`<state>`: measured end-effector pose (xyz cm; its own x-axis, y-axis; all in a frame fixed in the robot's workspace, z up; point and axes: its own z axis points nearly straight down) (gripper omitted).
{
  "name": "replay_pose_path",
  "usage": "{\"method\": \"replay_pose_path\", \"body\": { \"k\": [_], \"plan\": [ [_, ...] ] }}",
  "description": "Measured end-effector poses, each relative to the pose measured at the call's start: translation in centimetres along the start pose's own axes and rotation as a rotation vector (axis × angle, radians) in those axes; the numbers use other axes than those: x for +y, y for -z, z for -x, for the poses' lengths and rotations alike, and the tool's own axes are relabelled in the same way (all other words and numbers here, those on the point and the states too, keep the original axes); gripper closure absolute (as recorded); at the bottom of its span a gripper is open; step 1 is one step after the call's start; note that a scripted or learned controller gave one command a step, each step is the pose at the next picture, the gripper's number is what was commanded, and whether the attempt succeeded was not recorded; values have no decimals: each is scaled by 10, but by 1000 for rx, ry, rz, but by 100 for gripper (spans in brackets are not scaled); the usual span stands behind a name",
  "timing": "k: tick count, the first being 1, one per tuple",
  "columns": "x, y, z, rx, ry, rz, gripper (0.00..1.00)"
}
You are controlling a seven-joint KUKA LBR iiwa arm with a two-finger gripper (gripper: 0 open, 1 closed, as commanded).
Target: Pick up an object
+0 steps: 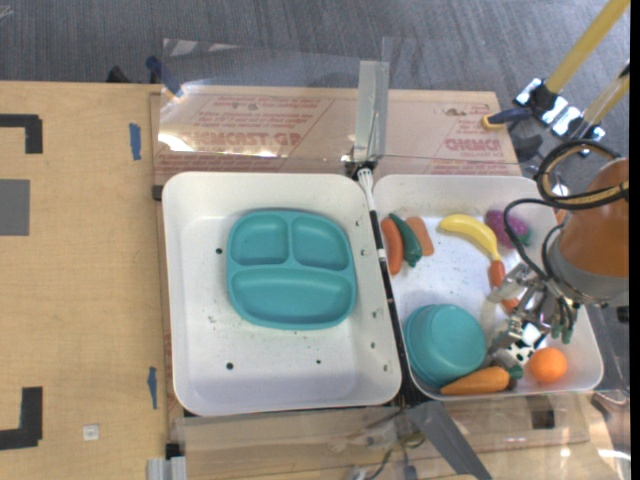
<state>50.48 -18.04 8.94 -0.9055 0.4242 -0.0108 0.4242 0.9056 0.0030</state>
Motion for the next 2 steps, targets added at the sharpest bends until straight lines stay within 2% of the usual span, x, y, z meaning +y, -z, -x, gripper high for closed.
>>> {"method": "replay_pose_path", "body": {
  "k": [1,2],
  "plan": [
    [-5,-2,85,1,-207,-2,0],
    [17,-2,76,3,-257,-1,0]
  ]
}}
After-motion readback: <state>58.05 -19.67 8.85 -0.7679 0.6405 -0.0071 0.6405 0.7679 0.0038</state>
